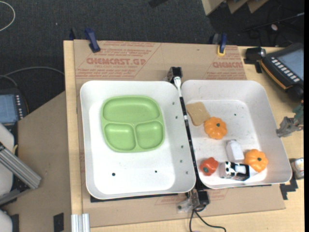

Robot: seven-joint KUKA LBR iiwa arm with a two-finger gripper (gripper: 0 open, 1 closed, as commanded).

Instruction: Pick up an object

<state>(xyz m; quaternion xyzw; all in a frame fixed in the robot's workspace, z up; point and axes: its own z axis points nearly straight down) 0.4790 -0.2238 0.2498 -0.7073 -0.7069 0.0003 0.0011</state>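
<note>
Black-and-white cow-patterned toy (236, 170) is lying at the near rim of the right bin (260, 93), nearest the lens. Red tomato-like piece (209, 166) is sitting just beside it on its left. White block (235, 150) is resting just behind the toy, touching or nearly so. Near pumpkin (256, 160) is sitting just right of the block, close to the bin's right wall. Far pumpkin (215, 128) is sitting apart, mid-bin, with a tan flat slice (197, 113) just behind it near the divider. Nothing is lying on top of any piece; the near four are crowding each other.

Left bin (96, 168) is holding a green divided plate (133, 123).

Grey metal part at the right edge, probably the gripper (288, 125), is sitting just outside the right bin's rim, well apart from all pieces; too small to tell whether open or closed.

Both bins are resting on a cardboard sheet (120, 59).
</note>
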